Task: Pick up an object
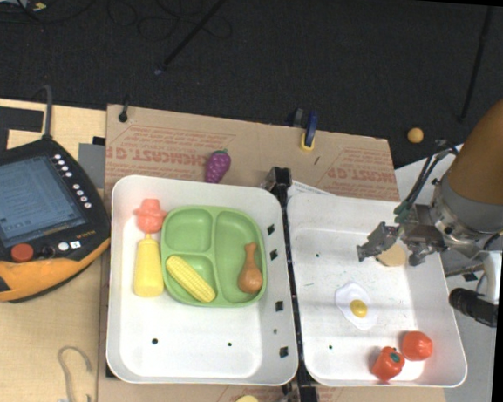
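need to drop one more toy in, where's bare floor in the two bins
Left bin: a wide bare strip along the near edge, below the green plate and yellow bottle; its far half is crowded. Right bin: bare on the left side, between the divider and the fried egg. The near right corner holds the tomatoes; the gripper hangs over the far side.

Single fixed camera, mounted above the bench, looking down at a slant. Both white bins fit in frame: left bin left of centre, right bin beside it. Dark floor fills the top band, so the view tilts away toward the far side. Arm enters from the right edge. Medium distance; whole bench area covered.
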Tool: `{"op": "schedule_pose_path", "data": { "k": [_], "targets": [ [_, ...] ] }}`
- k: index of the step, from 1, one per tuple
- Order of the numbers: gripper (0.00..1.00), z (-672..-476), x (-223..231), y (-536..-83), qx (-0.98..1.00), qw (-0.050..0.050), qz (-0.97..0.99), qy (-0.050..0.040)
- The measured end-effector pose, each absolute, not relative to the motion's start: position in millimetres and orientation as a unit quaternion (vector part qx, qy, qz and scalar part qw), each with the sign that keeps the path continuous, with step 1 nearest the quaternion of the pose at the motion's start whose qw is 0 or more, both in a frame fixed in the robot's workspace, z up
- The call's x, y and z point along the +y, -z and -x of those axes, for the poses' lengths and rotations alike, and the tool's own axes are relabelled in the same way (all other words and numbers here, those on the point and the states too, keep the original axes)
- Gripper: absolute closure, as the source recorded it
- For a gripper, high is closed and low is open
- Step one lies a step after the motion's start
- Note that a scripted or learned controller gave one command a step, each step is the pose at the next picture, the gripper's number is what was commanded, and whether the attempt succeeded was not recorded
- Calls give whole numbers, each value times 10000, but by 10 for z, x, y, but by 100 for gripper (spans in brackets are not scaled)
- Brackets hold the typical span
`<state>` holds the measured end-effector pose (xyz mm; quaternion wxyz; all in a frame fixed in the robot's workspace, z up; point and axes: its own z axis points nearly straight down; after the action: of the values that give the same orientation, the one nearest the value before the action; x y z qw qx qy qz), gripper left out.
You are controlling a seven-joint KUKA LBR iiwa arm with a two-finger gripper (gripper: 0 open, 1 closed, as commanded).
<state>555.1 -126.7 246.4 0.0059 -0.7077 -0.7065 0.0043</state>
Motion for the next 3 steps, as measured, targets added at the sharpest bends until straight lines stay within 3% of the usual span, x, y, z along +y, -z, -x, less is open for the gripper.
{"op": "schedule_pose_path", "data": {
  "k": [1, 3],
  "targets": [
    [0, -5573, -1267, -2533, -7072, 14, 7070, -6],
    [0, -5585, -1265, -1397, -7072, 30, 7070, -18]
  ]
}}
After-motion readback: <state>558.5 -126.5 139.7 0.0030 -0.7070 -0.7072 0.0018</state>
